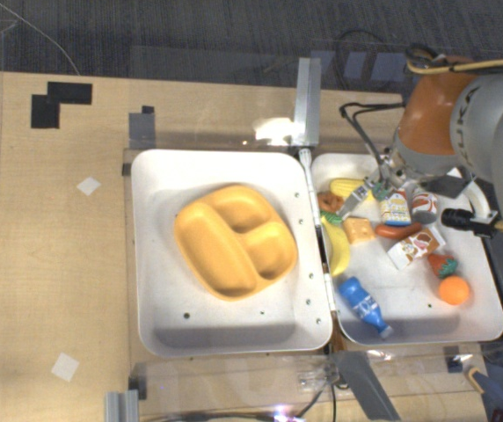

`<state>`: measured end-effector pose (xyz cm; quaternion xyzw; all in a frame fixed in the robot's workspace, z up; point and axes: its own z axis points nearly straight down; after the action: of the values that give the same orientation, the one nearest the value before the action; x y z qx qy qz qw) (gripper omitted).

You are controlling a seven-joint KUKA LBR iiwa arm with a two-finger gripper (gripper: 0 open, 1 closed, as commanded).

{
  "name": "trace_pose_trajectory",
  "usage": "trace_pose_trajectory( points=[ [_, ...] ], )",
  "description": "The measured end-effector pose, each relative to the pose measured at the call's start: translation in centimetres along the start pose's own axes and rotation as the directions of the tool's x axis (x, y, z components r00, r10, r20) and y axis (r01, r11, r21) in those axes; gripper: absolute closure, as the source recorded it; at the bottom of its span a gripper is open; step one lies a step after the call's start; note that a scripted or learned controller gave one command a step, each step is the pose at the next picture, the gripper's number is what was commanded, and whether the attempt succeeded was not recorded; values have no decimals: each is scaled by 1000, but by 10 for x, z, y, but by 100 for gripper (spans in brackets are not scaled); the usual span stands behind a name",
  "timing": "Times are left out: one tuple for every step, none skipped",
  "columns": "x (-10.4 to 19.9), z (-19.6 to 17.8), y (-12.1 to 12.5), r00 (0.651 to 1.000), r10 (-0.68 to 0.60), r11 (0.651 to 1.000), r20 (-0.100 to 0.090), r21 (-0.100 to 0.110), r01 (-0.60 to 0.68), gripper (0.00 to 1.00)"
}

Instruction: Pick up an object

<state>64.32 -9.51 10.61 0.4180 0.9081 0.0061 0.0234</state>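
The right bin holds several toy foods. A banana lies along its left wall, with a blue bottle below it. An orange block, a red sausage, a small yellow-labelled bottle and a white carton crowd the middle. An orange fruit sits at the lower right. My gripper reaches down into the bin's upper left, just above the orange block and beside a yellow piece. Nothing is seen held in it.
The left bin carries a yellow divided plate. A brown item lies at the right bin's left wall, and a red-and-white can and a carrot-like piece lie further right. A metal post stands behind the bins.
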Motion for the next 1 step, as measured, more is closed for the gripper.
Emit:
trace_pose_trajectory(
  points=[
    [-9, 13, 4, 993, 114, 993, -20, 19, -113, 0]
  ],
)
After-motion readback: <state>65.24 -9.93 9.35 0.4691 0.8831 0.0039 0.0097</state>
